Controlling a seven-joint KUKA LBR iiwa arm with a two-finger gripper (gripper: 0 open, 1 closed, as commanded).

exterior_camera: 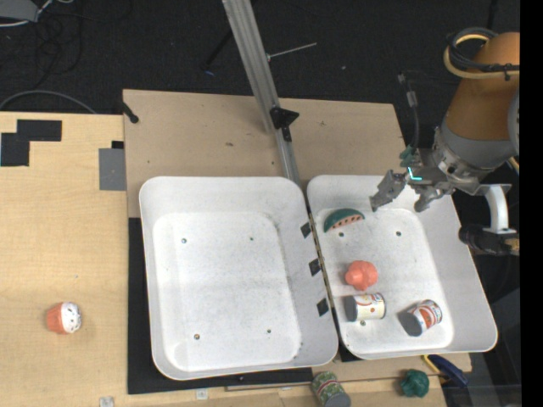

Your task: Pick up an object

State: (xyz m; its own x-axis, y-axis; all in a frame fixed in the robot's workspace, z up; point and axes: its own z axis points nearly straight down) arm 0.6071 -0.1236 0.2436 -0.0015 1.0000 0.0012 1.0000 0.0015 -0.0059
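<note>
Grey two-finger gripper [405,193] hangs spread, empty, over right white bin [458,261] rim; risk: descent misses green-red watermelon-slice toy [344,220], grabbing nothing.

Four things in my right-hand bin [450,270]. Watermelon slice toy [344,219], green rind with red inside, flat near the bin's upper left corner. Red-orange rounded toy [361,274] mid-bin, just above the cup. White cup [367,307] with a yellow-red label, on its side, dark opening facing left. Small can [421,316], red and white label, also tipped over, near the lower right, apart from the cup.
</note>
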